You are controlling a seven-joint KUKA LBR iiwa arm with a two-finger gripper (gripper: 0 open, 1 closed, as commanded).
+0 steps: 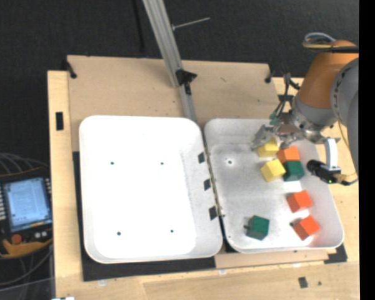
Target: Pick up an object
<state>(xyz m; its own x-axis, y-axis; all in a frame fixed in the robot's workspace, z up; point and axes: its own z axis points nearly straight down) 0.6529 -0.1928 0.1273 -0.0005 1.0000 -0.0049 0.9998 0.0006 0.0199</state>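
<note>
- the desk (131,92) is a pale wooden board on a dark floor, and it carries both white bins side by side
- the left bin (140,186) lies well away from the tool, across the seam where the two bins meet
- the right bin (237,186) holds all the blocks, and the tool is over its far part
- the arm (322,86) comes in from the right, its orange band just above the grey wrist
- a slanted metal pole (165,42) rises from the desk's far part, up and to the left of the tool
- a handheld screen (22,208) sits off the desk's left edge, far from the tool
- the tool (269,137) is low in the right bin, right at a yellow block (268,149); whether its fingers are spread or pressed together cannot be told, and no block is seen between them
- a second yellow block (272,169) lies just below the tool, touching a green block (293,170)
- an orange block (290,154) sits just right of the tool, above that green one
- two more orange blocks (299,200) (306,227) lie well below and right of the tool
- a darker green block (257,227) lies well below the tool, near the bin's front edge
</note>
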